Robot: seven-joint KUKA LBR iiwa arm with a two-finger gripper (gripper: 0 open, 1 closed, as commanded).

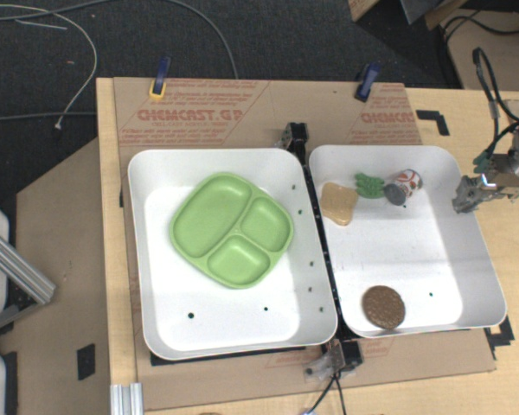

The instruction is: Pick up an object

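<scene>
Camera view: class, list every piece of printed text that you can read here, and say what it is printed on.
"CHEMCAST GP", red print, partly blurred, on the brown board behind the left bin.
Red print on the same board behind the right bin: too blurred to read.
No text on the green plate.

Even overhead light falls bright across the two white bins (pixel 156 318), which verge on overexposure and lose surface detail. Shadows are soft and short, pooling under the green divided plate (pixel 232 229). The dark carpet (pixel 52 76) stays dim and grainy. Focus is slightly soft throughout, with no evident edge distortion.
</scene>
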